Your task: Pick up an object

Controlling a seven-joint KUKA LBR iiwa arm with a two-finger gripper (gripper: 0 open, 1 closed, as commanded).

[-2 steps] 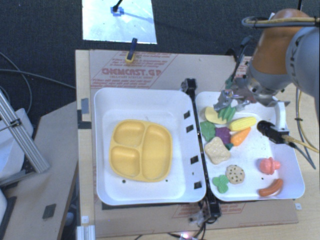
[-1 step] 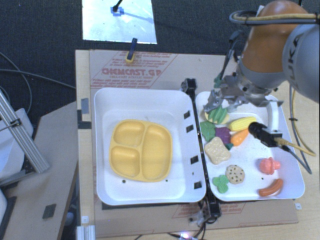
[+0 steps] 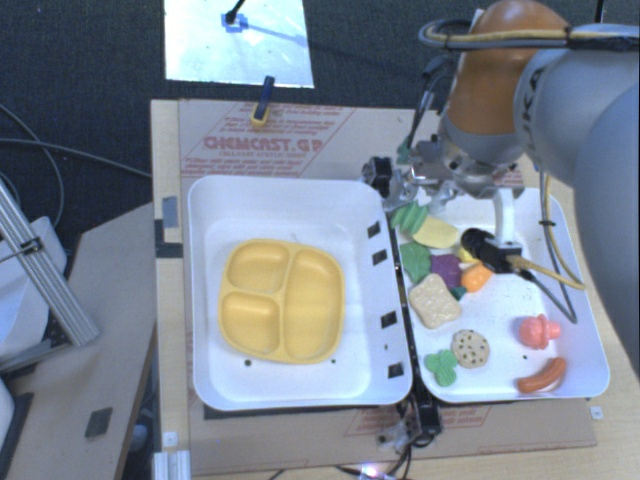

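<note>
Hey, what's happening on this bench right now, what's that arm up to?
A grey robot arm with an orange band reaches in over the right bin, its tool low at the bin's far left corner, above a heap of toy food. The heap includes a cracker, a cookie and a sausage. Whether the tool has hold of anything is hard to tell. The left bin holds a yellow divided plate.

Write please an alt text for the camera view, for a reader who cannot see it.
A grey robot arm with an orange band reaches from the right over the right bin, which holds small toy foods such as a cookie and a sausage. The left bin holds a yellow divided tray.
</note>
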